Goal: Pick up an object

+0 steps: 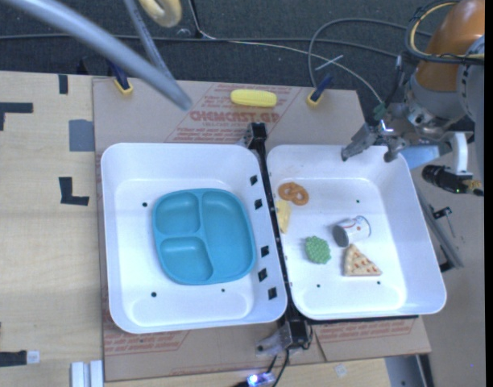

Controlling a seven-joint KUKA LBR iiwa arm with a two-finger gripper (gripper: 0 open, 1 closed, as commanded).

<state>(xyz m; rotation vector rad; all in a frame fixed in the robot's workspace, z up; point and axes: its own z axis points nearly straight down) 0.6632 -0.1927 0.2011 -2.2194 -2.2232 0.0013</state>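
In the right bin (408,216) lie a brown pretzel (293,193), a pale yellow piece (283,215) against the left wall, a green broccoli-like piece (317,249), a small white and grey can (350,230) on its side, and a waffle-patterned wedge (360,262). My gripper (369,143) hovers over the bin's far right rim, above and right of the pretzel. Its two fingers are spread apart with nothing between them.
The left bin (126,216) holds a blue divided plate (204,235). A yellow banana-like object (253,97) lies on the cardboard behind the bins. Black clips run along the divider (267,216) between bins. Cables hang at the back.
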